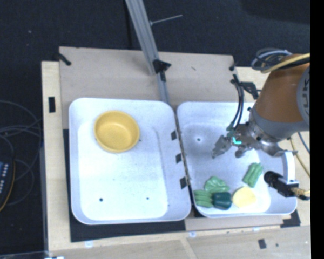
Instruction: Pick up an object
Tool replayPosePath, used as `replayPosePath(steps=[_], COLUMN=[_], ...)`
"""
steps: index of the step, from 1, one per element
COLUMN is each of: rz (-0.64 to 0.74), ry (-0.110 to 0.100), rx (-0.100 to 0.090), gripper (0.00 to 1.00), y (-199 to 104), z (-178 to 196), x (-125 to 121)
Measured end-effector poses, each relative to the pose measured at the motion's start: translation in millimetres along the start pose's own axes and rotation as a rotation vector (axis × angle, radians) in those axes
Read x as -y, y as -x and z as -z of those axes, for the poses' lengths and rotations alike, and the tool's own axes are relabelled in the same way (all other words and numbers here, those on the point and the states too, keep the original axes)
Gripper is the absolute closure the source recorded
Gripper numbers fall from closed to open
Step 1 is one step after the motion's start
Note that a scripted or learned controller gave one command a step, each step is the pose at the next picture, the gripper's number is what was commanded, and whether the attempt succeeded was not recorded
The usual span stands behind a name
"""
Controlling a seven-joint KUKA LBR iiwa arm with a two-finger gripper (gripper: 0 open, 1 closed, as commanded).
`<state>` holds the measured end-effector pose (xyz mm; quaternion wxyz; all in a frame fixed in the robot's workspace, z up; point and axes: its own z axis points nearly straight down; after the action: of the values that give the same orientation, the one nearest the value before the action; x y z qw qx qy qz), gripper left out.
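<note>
The claw [230,147] hangs over the bare middle of the right bin [205,117], its fingers spread and nothing between them. The candidates lie clustered along that bin's near edge: a green piece [253,174], a leafy green [216,184], a dark green block [222,200] and a yellow lump [244,197]. The green piece stands a little apart, so it seems the cleanest target: centre above it, straddle its narrow width, then descend. The yellow bowl [117,130] sits in the left bin [124,198].

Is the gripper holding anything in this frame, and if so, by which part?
Nothing is held. The gripper hangs over bare floor of the right bin, its fingers spread with nothing between them, apart from the toys along the near wall.
</note>
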<state>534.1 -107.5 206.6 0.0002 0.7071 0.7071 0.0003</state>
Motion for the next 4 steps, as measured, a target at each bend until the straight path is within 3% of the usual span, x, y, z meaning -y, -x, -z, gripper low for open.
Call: replayPosePath(steps=[1,3,4], rz=[0.000,-0.001,0.000], ry=[0.000,-0.006,0.000], rx=[0.000,0.000,0.000], gripper=[0.00,0.00,0.00], y=[0,8,8], z=[0,-104,-106], x=[0,7,6])
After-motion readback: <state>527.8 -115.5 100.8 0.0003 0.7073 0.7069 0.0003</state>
